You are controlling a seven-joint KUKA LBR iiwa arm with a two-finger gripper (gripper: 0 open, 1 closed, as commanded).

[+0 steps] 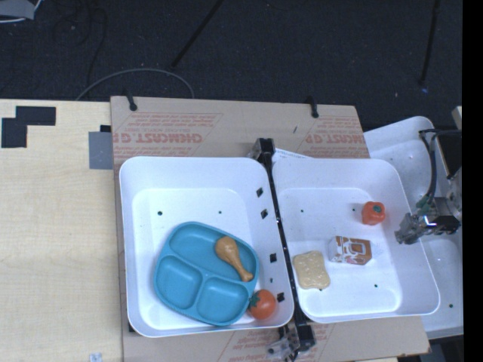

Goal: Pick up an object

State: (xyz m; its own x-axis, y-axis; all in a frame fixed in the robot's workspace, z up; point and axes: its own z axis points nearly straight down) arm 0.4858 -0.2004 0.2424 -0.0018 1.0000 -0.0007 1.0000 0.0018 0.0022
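The right bin point(339, 178) holds a small red-orange toy fruit point(372, 213) near its right wall, a brown and white packet point(352, 250) in the middle, and a beige biscuit-shaped piece point(311, 270) toward the lower left. The gripper point(413, 229) sits at this bin's right rim, just right of the red-orange fruit and apart from it. Nothing shows in its grasp. In the left bin point(143, 194) a toy chicken drumstick point(235, 257) lies on a blue divided plate point(181, 277), and a red tomato point(263, 305) rests by the plate's lower right corner.
A black divider point(273, 225) runs between the two bins. Both bins rest on a cardboard sheet point(226, 127) on the wooden bench point(53, 232). A white surface point(400, 138) and cables lie behind the gripper at the right.
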